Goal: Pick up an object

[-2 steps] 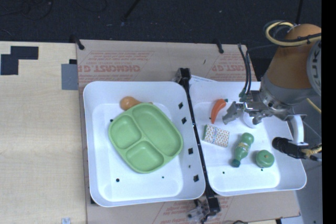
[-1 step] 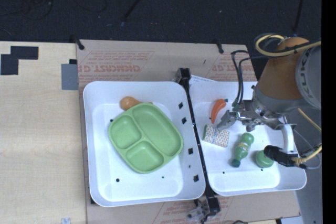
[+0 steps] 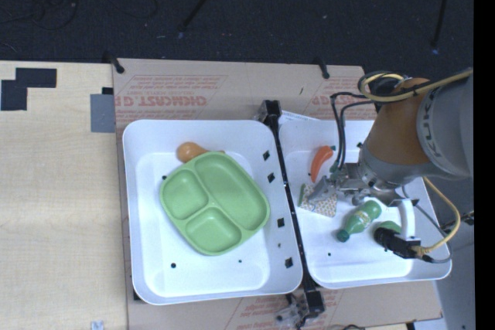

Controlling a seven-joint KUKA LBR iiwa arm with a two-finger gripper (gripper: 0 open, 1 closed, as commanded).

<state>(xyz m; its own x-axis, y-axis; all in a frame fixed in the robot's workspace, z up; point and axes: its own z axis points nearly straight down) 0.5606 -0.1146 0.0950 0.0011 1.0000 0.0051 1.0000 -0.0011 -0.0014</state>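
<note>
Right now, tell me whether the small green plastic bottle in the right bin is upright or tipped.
Tipped: the small green plastic bottle lies on its side on the right white bin floor.

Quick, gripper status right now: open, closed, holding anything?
Gripper: cannot be told; it sits low in the right bin between the carrot and the green bottle.

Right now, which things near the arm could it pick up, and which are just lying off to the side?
Within the arm's bin:
pincer
green bottle
orange carrot
speckled packet

Lying about in the other bin:
green divided plate
orange ball, tucked behind the plate's rim
</note>
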